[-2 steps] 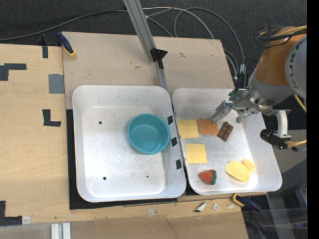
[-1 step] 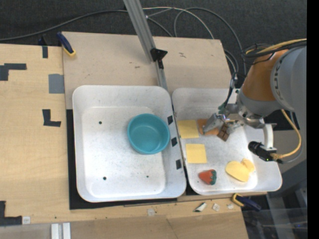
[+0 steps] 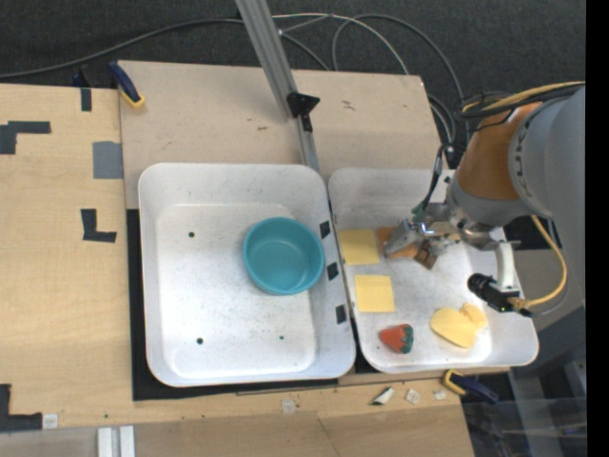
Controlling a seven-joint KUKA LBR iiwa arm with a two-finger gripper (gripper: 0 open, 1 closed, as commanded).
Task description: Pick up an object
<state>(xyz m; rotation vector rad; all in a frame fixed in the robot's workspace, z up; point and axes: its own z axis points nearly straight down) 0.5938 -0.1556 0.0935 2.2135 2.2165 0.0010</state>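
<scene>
My gripper point(image 3: 417, 240) is low in the right bin point(image 3: 381, 187), near its middle. It sits right over a small orange-brown object point(image 3: 397, 247), which it partly hides. Just left of that lies a flat yellow square point(image 3: 359, 248), with a second yellow square point(image 3: 374, 293) in front of it. A red strawberry with a green top point(image 3: 398, 338) lies at the bin's front edge. To its right is a lumpy yellow piece point(image 3: 459, 326). A teal bowl point(image 3: 283, 255) stands upright in the left bin point(image 3: 190, 303).
A slanted metal pole point(image 3: 276, 65) rises from behind the seam between the bins. Cables point(image 3: 381, 36) trail across the back. The grey arm with its orange band point(image 3: 490, 160) comes in over the right bin's far right side. Small clips point(image 3: 128, 84) hold the board's corners.
</scene>
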